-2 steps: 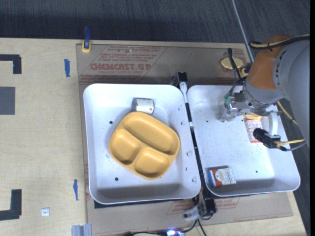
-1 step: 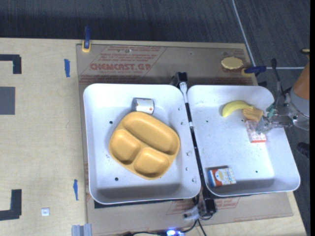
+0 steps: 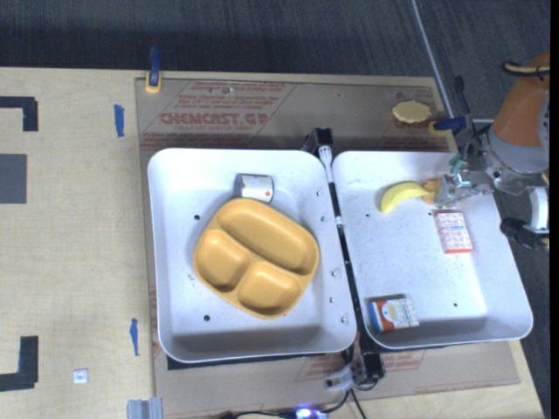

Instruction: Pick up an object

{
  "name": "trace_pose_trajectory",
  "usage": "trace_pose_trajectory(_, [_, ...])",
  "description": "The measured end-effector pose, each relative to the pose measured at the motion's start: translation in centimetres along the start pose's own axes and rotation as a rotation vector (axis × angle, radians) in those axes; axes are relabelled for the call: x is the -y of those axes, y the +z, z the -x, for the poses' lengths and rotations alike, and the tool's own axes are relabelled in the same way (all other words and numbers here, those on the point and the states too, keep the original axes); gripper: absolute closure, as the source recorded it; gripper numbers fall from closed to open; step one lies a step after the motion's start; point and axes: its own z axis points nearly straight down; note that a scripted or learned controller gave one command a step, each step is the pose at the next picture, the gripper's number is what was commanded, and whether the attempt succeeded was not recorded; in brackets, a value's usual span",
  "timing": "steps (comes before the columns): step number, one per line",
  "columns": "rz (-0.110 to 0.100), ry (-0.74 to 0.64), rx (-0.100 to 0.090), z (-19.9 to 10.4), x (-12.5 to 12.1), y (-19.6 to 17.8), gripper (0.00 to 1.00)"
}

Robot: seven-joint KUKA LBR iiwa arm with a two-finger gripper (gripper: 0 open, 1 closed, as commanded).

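The gripper (image 3: pixel 452 184) is at the upper right of the frame, low over the right bin (image 3: pixel 489 321) and just beside the right tip of the banana (image 3: pixel 400 195); whether it is wide or narrow I cannot tell. The banana is curved and smooth, so it may roll away or slip. The card (image 3: pixel 453 231) lies flat just below and could be hit instead.

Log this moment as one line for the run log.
gripper: over right bin, far edge, beside banana | holding: unclear | right bin: banana, card, small box | left bin: yellow tray
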Motion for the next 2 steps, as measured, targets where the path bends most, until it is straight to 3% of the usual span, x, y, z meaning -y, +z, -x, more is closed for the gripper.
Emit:
trace_pose_trajectory(1, [-0.034,-0.001,-0.021,0.46,-3.15,1.43,1.0])
trace_pose_trajectory(2, [-0.026,0.0,-0.012,0.59,-2.93,1.08,1.0])
